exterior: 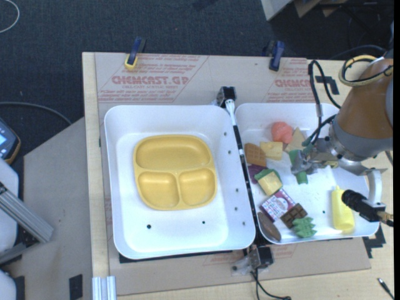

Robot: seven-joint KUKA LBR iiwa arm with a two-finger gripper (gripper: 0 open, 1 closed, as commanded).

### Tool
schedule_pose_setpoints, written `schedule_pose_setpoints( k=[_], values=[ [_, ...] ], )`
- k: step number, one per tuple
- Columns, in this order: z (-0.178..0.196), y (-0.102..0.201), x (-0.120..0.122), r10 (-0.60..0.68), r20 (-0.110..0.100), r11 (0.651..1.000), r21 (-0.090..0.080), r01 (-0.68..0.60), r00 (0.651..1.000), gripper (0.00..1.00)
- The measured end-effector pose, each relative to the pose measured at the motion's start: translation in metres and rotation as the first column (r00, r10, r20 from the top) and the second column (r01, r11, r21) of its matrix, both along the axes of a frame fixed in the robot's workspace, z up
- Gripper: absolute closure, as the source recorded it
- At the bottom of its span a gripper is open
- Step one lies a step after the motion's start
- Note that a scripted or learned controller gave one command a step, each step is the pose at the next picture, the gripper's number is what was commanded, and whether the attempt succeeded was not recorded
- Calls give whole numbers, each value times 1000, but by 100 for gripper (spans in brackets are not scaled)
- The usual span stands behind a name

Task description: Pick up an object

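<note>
The gripper (302,165) hangs low in the right bin (325,114), over a small green piece (302,178); its grip cannot be told. The piece looks light and rigid, best pinched across its narrow sides

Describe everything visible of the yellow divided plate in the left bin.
The yellow divided plate looks like matte plastic, a rounded rectangle with three compartments: one wide one at the far side, two smaller ones nearer the camera. It lies flat and upright near the middle of the left bin, nothing in it or touching it besides the bin floor.
</note>
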State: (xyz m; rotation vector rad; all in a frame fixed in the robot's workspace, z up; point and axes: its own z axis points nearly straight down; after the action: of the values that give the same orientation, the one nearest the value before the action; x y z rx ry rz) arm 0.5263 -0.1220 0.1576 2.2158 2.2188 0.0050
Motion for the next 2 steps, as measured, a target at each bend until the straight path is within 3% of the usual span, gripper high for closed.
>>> schedule_pose_setpoints(
  k=[2],
  values=[
    [69,-3,3,0,-1,1000,0,0,1000,100]
  ],
)
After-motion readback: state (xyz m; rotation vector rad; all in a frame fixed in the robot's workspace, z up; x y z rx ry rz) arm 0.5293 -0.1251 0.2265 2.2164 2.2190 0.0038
